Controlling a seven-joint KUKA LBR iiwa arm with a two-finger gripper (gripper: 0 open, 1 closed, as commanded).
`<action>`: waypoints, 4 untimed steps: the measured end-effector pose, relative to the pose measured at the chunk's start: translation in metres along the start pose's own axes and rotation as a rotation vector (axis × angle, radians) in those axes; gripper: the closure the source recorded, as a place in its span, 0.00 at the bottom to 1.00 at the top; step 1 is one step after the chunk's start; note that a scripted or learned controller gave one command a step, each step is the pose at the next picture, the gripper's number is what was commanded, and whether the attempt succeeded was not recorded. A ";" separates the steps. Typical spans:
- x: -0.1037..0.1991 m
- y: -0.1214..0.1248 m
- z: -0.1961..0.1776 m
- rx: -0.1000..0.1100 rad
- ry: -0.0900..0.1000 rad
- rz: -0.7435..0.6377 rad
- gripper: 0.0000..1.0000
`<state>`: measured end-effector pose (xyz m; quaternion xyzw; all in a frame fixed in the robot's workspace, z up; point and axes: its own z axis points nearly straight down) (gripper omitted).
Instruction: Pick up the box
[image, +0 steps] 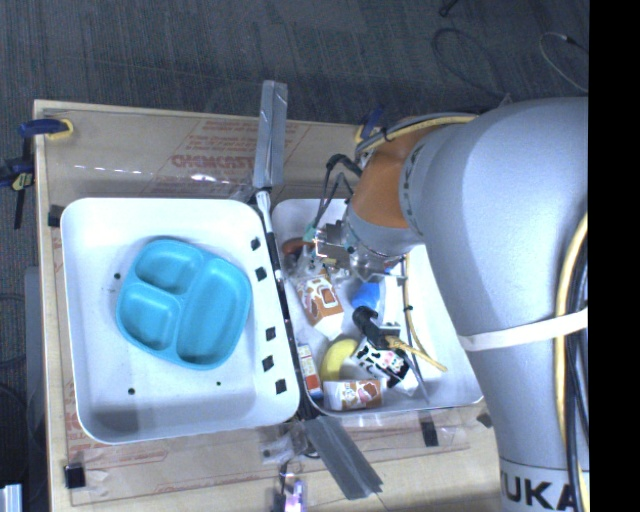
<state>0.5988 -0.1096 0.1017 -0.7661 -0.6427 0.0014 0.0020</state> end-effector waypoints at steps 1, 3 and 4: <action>0.057 -0.006 -0.124 0.000 0.000 0.178 1.00; 0.070 -0.113 -0.139 0.001 0.001 0.267 1.00; 0.121 -0.128 -0.178 -0.001 0.000 0.345 1.00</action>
